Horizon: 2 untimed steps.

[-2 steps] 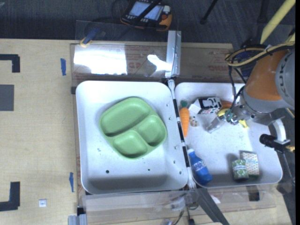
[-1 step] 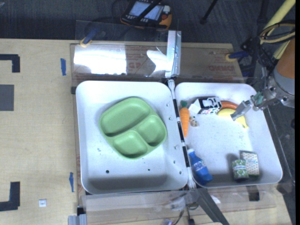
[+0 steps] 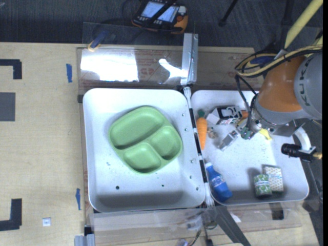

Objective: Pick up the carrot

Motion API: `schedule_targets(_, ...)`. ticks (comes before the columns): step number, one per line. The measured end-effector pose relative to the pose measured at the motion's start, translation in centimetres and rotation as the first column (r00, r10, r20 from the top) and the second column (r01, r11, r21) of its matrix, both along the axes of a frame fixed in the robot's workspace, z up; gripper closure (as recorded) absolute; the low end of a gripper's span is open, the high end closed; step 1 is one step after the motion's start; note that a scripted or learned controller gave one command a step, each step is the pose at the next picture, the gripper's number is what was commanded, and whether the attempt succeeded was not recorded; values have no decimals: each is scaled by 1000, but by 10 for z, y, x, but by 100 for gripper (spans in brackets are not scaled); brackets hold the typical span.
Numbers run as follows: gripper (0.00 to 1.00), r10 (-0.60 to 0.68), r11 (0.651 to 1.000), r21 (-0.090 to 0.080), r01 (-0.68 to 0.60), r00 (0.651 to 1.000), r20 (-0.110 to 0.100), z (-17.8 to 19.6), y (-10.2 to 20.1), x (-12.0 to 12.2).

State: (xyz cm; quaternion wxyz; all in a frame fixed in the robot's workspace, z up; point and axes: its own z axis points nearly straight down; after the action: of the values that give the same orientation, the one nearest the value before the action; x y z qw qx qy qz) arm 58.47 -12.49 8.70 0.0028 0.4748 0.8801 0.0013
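gripper [image 3: 231,136] small and blurred, near carrot [image 3: 202,132]

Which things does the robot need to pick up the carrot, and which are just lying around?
For the job:
carrot, by the right bin's left wall
gripper, hanging over the right bin

Just lying around:
green divided plate in the left bin
blue bottle
green-patterned packet
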Motion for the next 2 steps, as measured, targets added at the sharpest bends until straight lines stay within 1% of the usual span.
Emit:
schedule_targets(1,0,7,1000,0,-7,1000,-2,99,55,35)
schedule_targets(2,0,7,1000,0,-7,1000,-2,99,55,35)
